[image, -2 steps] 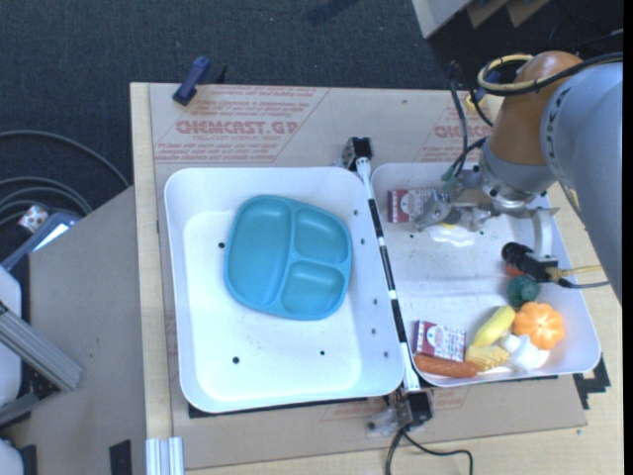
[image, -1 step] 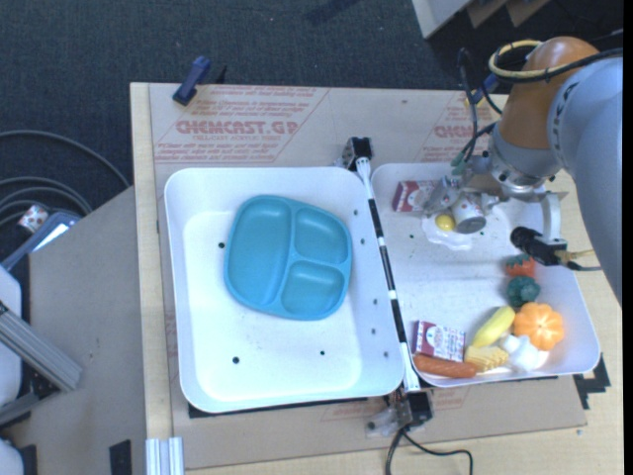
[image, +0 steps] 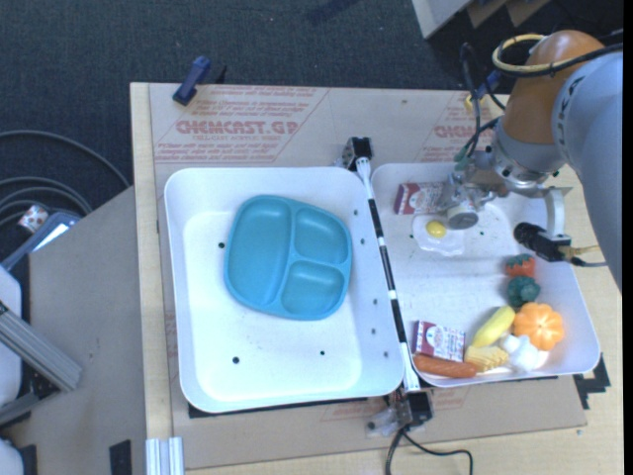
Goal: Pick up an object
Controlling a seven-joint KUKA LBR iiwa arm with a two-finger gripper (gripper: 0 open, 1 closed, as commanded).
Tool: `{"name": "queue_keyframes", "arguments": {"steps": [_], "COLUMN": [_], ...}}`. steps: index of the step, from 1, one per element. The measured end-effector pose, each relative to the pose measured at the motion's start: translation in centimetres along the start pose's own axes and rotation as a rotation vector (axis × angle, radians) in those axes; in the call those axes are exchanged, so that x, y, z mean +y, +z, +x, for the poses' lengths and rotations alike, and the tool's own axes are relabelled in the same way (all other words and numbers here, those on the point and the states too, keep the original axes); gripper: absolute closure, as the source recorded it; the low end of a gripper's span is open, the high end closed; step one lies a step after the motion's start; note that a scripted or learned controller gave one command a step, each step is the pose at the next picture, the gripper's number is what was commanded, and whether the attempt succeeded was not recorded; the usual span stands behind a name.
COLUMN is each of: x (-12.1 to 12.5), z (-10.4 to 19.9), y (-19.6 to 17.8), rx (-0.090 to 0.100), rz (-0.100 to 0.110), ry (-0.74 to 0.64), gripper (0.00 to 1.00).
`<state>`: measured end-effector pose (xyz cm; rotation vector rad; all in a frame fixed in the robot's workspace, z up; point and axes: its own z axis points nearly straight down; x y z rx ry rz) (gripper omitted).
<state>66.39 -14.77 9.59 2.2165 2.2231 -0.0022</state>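
Observation:
My gripper (image: 461, 214) hangs low over the back of the right bin (image: 586, 317). It sits just right of a toy fried egg (image: 434, 232) and close to a small red-and-white carton (image: 406, 199) near the back left corner. Nothing can be seen held in it. Along the bin's front lie a second red-and-white carton (image: 437, 339), a sausage (image: 444, 367), a banana (image: 493, 324), an orange (image: 539, 325) and a corn cob (image: 484, 358). A green vegetable (image: 522, 290) with a red piece (image: 519, 264) beside it rests by the right wall.
The left bin (image: 198, 325) holds a blue divided plate (image: 289, 256) in its middle. A black clip (image: 357, 150) sits at the back where the two bins meet. A small blue object (image: 191, 80) lies on the bench's back left corner.

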Motion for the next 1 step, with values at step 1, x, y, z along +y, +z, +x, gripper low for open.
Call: {"name": "queue_keyframes", "arguments": {"steps": [1], "x": [-10.07], "z": [6.14], "y": [-8.93], "rx": [0.004], "rz": [0.003], "ry": [0.002], "gripper": [1.00]}}
